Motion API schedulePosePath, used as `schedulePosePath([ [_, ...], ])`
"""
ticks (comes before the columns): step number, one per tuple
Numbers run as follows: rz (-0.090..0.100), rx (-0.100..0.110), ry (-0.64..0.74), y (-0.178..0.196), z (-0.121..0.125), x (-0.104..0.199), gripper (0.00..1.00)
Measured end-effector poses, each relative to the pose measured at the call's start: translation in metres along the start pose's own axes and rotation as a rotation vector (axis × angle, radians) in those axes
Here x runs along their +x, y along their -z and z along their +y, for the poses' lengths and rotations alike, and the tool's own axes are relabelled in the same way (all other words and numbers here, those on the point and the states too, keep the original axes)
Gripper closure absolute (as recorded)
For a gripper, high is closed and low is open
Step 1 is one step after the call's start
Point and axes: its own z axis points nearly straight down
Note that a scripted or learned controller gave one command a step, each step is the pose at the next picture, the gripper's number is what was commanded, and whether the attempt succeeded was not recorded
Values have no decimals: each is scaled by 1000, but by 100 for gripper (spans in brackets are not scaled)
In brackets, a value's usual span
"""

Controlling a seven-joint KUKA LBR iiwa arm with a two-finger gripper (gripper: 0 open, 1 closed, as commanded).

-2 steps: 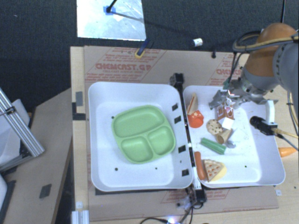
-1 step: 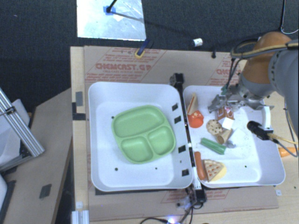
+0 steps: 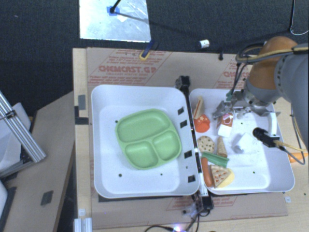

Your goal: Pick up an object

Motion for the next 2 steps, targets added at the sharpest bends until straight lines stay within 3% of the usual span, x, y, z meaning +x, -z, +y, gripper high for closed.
schedulePosePath([
  [1, 0, -2, 0, 10, 1, 0, 100],
  [2, 1, -1, 0, 59, -6, 3, 100],
])
